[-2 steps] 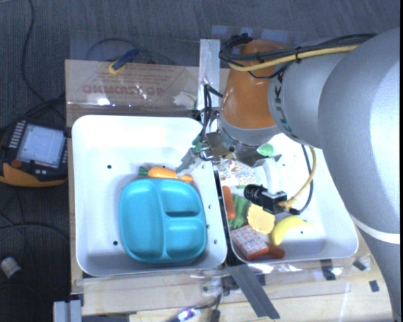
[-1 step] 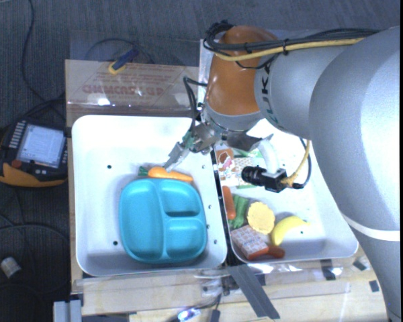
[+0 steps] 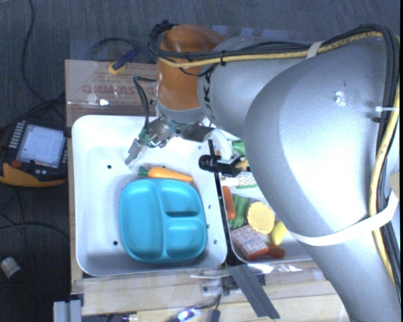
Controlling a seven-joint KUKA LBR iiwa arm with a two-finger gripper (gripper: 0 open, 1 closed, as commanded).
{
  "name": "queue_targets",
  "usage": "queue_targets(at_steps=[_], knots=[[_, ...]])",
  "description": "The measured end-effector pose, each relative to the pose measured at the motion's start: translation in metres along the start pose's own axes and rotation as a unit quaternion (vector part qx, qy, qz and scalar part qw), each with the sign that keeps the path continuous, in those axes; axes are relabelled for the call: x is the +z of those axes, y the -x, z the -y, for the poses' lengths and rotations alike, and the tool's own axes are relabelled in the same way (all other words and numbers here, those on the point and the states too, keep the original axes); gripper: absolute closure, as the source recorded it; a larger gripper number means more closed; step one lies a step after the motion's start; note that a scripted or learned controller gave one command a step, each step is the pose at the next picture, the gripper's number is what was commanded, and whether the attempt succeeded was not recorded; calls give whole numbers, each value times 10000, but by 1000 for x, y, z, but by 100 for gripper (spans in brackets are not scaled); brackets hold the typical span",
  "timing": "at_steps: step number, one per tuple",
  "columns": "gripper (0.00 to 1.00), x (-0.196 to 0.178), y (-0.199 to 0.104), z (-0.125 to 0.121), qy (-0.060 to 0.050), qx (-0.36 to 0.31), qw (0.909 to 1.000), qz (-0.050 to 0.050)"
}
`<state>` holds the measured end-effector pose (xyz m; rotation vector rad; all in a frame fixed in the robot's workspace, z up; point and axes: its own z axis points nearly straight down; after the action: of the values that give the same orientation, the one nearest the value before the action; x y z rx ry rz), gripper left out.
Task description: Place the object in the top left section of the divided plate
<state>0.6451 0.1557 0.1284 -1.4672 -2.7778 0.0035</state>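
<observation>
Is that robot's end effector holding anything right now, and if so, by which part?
Nothing is held. The end effector hangs above the bin floor, apart from the carrot lying by the blue divided plate.

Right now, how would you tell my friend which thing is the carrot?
Find the left white bin, the one with the blue plate in it. Look just past the plate's far edge, below the gripper. The carrot lies there flat on the bin floor, a thin orange stick with a green end, apart from the toy food piled in the other bin.
</observation>
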Motion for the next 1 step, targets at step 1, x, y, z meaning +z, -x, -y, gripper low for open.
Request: queue_targets(at_steps=[1], knots=[[0,0,0,0,1,0,10000,0]])
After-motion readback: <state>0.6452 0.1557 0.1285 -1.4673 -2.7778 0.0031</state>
